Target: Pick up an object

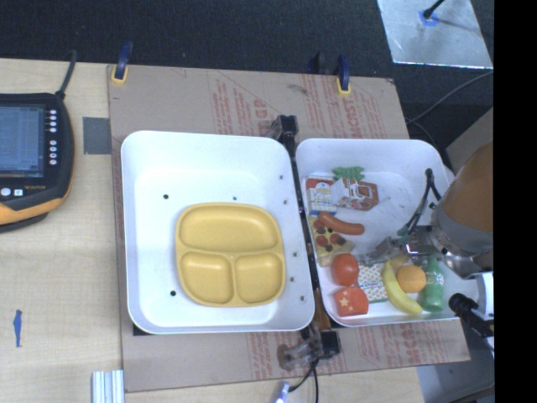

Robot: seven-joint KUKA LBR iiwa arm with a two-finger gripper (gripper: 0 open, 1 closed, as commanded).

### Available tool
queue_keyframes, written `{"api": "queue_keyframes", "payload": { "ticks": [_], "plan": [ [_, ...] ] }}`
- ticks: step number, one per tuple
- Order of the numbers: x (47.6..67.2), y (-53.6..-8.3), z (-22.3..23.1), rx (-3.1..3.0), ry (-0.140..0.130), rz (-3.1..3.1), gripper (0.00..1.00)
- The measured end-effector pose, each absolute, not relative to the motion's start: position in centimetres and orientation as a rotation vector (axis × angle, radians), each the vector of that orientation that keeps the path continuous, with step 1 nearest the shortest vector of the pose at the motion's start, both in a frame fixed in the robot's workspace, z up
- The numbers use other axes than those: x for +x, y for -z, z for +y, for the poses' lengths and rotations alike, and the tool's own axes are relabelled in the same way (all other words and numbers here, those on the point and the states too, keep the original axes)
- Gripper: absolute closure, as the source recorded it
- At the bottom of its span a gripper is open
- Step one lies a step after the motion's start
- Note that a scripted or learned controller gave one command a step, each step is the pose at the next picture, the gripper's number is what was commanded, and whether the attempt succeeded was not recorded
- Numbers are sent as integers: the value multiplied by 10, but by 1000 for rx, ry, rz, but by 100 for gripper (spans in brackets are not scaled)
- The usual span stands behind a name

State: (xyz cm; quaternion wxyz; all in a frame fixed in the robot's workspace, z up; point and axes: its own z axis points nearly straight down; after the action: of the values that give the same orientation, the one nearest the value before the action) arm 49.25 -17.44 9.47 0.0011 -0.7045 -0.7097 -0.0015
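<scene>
Left bin [143, 225]: shallow white tray; holds a yellow three-compartment plastic plate [230, 253], lying flat near the middle, likely as the drop spot.
Right bin [377, 154]: shallow white tray; toy food crowded toward its near edge.
Candidates: red plastic tomato [345, 269] beside a red strawberry-like piece [351, 300]; yellow banana [399, 290] curving under a small orange fruit [411, 278]; green piece [433, 290] just right of these; red sausage [342, 224] and printed cards [342, 193] farther back.
Gripper [401, 245]: low over the right bin, just above the orange fruit and banana; open or closed, cannot tell; nothing visibly held.
Stage: judged as approach, pick not yet made.
Risk: tight clutter, neighbours easily nudged.
</scene>
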Motion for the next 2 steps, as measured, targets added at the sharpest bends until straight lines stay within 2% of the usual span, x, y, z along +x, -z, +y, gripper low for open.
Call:
{"api": "queue_keyframes", "payload": {
  "ticks": [1,2],
  "plan": [
    [493,-105,-175,-2207,5,-2233,100],
    [501,-189,-201,-2219,-1,-2224,100]
  ]
}}
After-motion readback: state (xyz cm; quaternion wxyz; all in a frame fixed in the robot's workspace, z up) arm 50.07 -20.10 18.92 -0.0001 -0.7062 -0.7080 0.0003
